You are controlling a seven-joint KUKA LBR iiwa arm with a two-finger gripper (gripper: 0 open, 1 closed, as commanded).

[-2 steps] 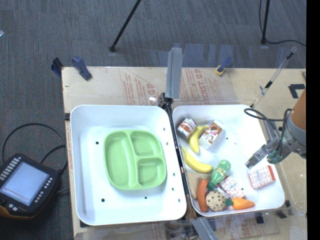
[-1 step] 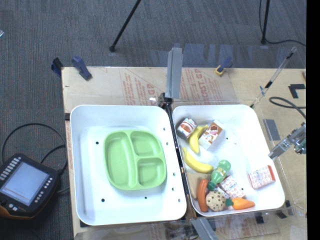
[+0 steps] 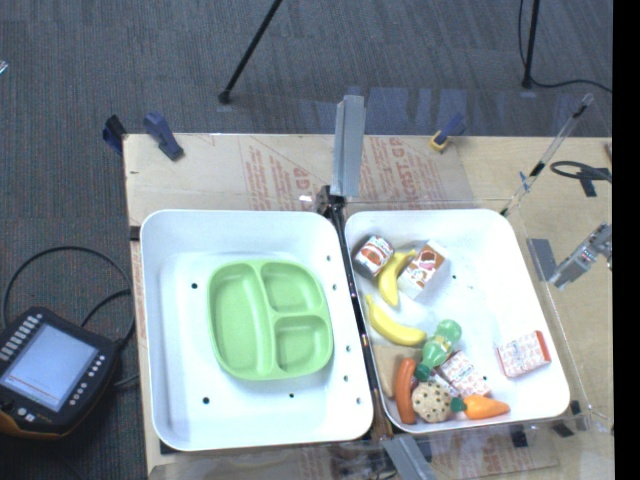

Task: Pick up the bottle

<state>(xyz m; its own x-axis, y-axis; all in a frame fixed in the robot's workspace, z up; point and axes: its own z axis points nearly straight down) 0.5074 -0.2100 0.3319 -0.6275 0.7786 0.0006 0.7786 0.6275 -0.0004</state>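
Lying among toy food in right bin (image 3: pixel 500 230), green bottle (image 3: pixel 440 343), divided plate (image 3: pixel 270 319) in left bin (image 3: pixel 170 268)

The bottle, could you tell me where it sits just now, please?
The green bottle lies in the right bin, toward its near edge, just right of the lower banana and above the cookie and hot dog.
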